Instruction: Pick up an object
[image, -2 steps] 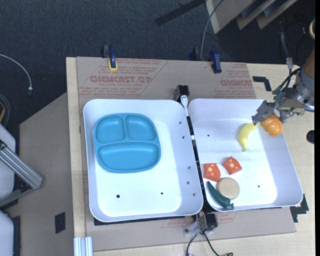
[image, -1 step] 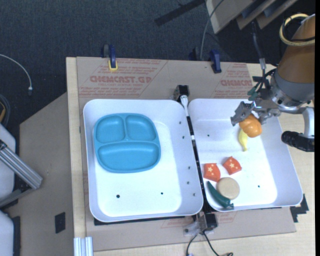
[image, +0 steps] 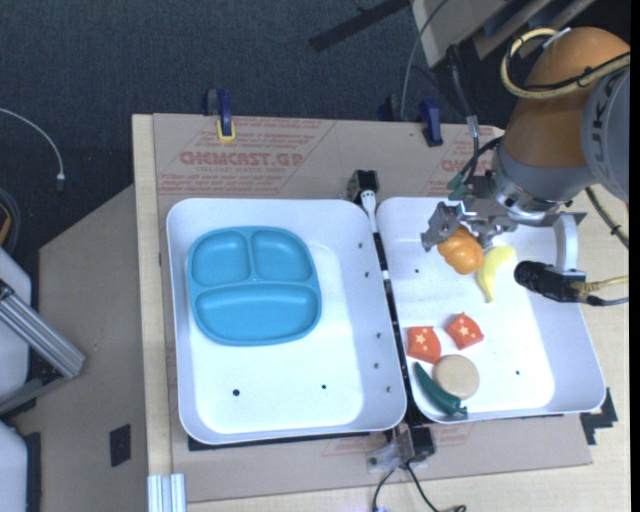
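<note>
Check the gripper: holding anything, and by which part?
Cannot be told. The gripper sits right over the orange fruit in the right bin, beside the yellow piece, but nothing visibly sits in its grasp.

Even, bright overhead light; soft shadows; white bins (image: 300, 420) slightly washed out; mild blur, dark surroundings.

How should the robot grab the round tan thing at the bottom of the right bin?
Probably from straight above, jaws closing across the round tan thing's widest middle. It looks round, so any pair of sides works, but the green piece hugs its lower-left edge and the red blocks sit just above. The right side looks freest, so lead in from there.
</note>
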